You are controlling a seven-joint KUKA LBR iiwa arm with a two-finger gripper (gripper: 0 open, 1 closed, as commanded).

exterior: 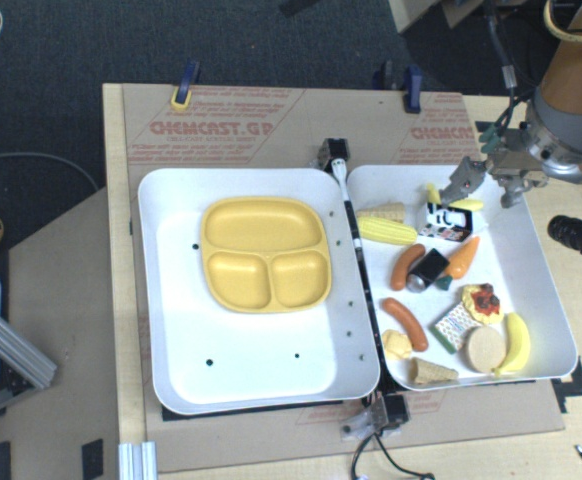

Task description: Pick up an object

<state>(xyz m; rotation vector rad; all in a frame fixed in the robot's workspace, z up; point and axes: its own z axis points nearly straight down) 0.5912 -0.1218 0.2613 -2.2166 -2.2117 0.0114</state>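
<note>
Nearest you, the left bin (171, 368) carries only a yellow divided tray (266, 251) at its centre; the right bin (551, 298) crowds toy food (451, 298), your pick targets. Over its far edge the gripper (491, 180) hangs spread apart, grasping nothing, presumably poised to descend.

Grey arm (561, 133), orange band, metal hand (491, 183).

Two shallow white bins side by side on a cardboard-covered bench (271, 118) printed with red lettering: left bin (171, 368), right bin (546, 298). Yellow three-compartment plate (266, 252) lying flat in the left bin. Yellow clamp (182, 94) and blue clamp (412, 88) at the bench's far edge; dark carpet (91, 28) beyond.
</note>
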